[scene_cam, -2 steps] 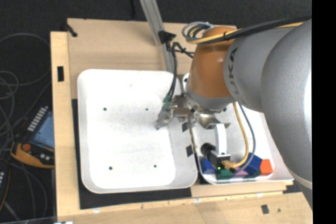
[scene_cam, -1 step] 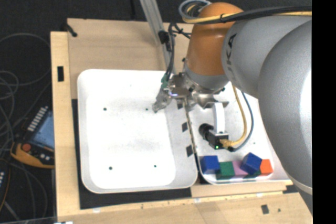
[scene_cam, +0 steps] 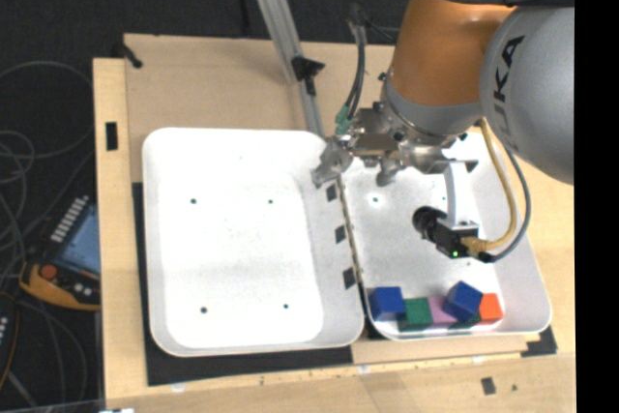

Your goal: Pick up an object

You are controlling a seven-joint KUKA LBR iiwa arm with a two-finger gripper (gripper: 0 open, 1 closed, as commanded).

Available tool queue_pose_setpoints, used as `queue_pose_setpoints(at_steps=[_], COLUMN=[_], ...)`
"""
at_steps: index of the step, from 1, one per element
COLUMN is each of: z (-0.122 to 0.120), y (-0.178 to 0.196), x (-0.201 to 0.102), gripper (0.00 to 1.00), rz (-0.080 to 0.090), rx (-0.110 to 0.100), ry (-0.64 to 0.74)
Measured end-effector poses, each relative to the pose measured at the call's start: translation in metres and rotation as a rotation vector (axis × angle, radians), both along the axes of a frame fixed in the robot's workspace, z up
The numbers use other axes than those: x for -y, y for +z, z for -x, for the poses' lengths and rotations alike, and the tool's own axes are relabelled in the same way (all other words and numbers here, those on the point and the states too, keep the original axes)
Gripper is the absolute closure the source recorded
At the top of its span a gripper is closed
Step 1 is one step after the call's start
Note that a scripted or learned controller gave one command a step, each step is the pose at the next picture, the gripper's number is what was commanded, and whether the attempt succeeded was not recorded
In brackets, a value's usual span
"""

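The tool (scene_cam: 372, 160) hangs under the arm's (scene_cam: 455, 24) orange wrist, above the top left part of the right bin (scene_cam: 527, 300), close to the divide between the two bins. Its metal parts show around the bin's near edge, but whether it is open or closed cannot be told from this slanted view, and nothing can be seen in its grip. It looks to be above the bin floor, not touching any block.

The things to pick lie well apart from the tool, bunched along the bottom wall of the right bin: a blue block (scene_cam: 388, 301), a green block (scene_cam: 417, 312), a pink block (scene_cam: 442, 312) partly hidden, a second blue block (scene_cam: 464, 300) and an orange block (scene_cam: 490, 307). They sit touching or just beside one another.

The left bin (scene_cam: 164, 208) lies beside it on the worktop (scene_cam: 193, 82).

Likely risks, as a judgement: the blocks are packed tight against the wall, so a finger may land on a neighbour or on the rim and push blocks aside instead of closing on one. A descent here, far from them, would close on nothing. A cable (scene_cam: 513, 218) loops beside a small black unit (scene_cam: 435, 225) and could snag.
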State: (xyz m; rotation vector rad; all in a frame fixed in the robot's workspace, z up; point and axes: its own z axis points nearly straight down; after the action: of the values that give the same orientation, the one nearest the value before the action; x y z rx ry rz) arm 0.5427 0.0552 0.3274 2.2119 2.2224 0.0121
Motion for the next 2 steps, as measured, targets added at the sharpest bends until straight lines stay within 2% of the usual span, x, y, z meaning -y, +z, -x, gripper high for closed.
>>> queue_pose_setpoints(at_steps=[1, 2], z=[0.006, 0.007], y=[0.025, -0.002], x=[-0.039, 0.034], gripper=[0.00, 0.00], rz=[0.000, 0.005], rx=[-0.006, -0.010], ry=[0.002, -0.012])
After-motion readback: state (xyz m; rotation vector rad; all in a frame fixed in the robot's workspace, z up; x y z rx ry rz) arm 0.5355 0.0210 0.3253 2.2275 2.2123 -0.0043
